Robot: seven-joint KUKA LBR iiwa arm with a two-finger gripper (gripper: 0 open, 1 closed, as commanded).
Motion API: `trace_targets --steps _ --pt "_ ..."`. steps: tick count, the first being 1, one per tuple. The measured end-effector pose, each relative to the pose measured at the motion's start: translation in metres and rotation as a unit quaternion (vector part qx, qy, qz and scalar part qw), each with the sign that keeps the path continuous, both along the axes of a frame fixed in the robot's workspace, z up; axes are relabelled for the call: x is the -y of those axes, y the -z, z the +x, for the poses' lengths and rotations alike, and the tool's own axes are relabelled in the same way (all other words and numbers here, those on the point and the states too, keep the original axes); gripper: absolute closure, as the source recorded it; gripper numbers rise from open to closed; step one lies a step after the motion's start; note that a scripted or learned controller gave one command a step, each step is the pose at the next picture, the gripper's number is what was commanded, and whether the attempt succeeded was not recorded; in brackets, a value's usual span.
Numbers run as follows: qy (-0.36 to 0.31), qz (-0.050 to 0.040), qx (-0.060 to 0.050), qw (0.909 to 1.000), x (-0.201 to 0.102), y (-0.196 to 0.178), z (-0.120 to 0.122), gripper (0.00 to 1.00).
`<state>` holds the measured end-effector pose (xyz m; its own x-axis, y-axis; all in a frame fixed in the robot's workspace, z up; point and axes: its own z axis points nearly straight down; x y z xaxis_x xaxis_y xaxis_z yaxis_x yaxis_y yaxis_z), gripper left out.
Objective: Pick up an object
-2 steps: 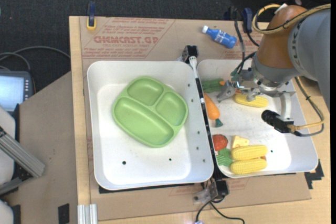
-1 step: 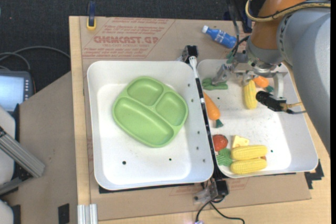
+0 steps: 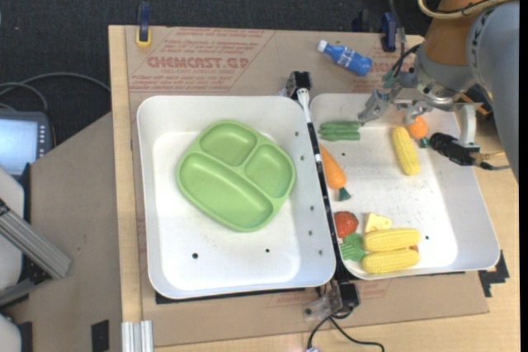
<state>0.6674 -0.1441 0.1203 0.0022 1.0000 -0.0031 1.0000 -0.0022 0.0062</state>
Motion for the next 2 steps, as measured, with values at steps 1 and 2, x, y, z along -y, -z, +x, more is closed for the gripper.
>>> trace_targets --steps 1,2 --pt "0.0 0.0009 -0.005 1.0 0.042 0.038 -0.002 0.0" --pt "0.0 0.0031 -0.007 1.0 0.015 0.036 -0.091 0.0"
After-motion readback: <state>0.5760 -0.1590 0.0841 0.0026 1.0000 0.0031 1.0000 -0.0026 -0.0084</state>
